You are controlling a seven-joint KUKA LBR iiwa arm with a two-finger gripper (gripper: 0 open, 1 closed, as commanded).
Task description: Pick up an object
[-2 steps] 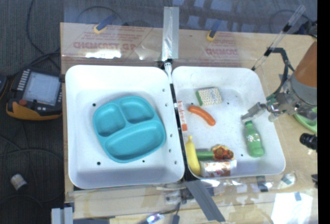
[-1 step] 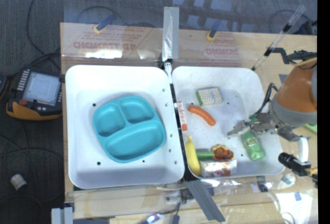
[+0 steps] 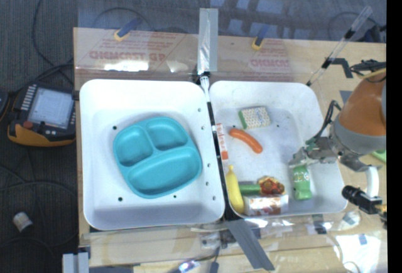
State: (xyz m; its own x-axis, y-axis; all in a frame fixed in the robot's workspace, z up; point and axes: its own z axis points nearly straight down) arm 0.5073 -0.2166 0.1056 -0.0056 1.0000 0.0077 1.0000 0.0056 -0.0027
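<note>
Grey arm (image 3: 361,137) with an orange band and a dark metal gripper (image 3: 312,155).

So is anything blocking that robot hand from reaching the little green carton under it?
Nothing visible stands in the way. The end effector hangs right above the green carton near the right bin's right wall. The nearest other things, a strawberry pack and a pink-and-white box, lie beside it toward the bin's middle.

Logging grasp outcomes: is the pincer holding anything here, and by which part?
Cannot tell. The pincer is low over the top end of the green pouch in the right bin, but no grip is visible.
</note>
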